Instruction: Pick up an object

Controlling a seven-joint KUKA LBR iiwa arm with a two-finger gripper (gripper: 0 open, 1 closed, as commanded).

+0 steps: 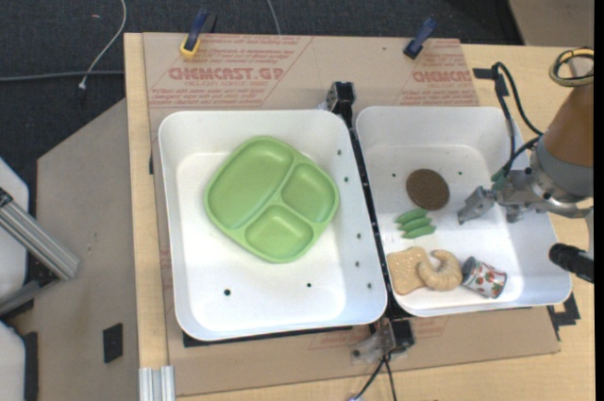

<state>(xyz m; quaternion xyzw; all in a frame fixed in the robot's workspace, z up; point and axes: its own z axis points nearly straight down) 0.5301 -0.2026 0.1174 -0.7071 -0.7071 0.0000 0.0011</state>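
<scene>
Several small objects lie in the right bin (444, 127): a round brown cookie (427, 188), a green pea pod (414, 222), a tan cracker (406, 268), a curled pastry (441, 269) and a small patterned can (484, 277) on its side. My gripper (492, 205) hovers over the right side of this bin, right of the cookie and above the can. Its fingers (470, 208) stand open, and I see nothing between them. The grey arm with its orange band (572, 133) comes in from the right.
A green divided plate (272, 197) lies in the left bin (184, 229). Two blue clamps (196, 31) (420, 38) hold the cardboard at the bench's far edge. A black cable (507, 102) runs along the right bin's far right corner.
</scene>
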